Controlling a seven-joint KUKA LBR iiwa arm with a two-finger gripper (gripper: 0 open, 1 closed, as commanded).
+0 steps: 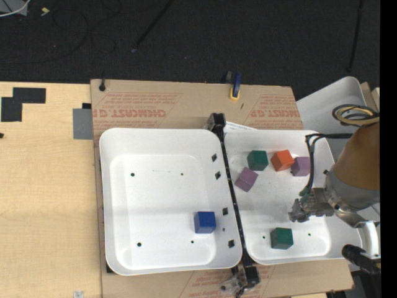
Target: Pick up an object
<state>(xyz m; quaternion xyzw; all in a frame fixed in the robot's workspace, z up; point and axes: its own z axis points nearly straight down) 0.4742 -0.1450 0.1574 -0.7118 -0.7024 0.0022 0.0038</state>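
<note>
In the right bin (260, 253) lie a green cube (257, 160), an orange cube (282, 160), two purple cubes (246, 179) (301, 166) and a second green cube (281, 238) near the front. A blue cube (205, 221) rests in the left bin (124, 148) near its front right. My gripper (302, 211) hangs low over the right side of the right bin, between the upper group of cubes and the front green cube. It touches none of them.
A black divider strip (226, 191) with clips runs between the two bins. Cardboard (167, 104) lies under the bins, and a blue and yellow clamp (234, 85) sits at its back edge. The arm's body (363, 166) covers the right bin's right edge.
</note>
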